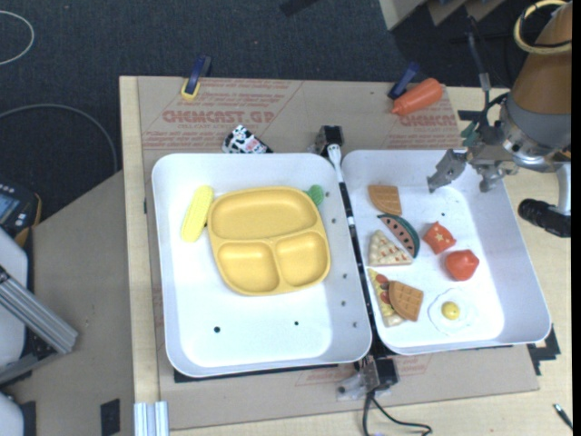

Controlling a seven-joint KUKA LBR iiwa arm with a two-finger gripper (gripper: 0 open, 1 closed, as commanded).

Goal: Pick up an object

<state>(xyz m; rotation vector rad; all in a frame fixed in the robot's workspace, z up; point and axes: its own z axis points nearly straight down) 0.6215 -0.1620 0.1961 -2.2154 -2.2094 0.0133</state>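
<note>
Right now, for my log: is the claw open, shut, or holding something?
Claw: open, holding nothing, above the right bin.

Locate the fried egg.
In the camera view the fried egg lies in the right bin, near its front right corner, just below the tomato and right of the waffle.

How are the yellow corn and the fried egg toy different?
The corn is long and all yellow; the fried egg is round and white with a yellow middle. The corn lies in the left bin beside the yellow tray; the egg lies in the right bin. Both are toy food.
</note>
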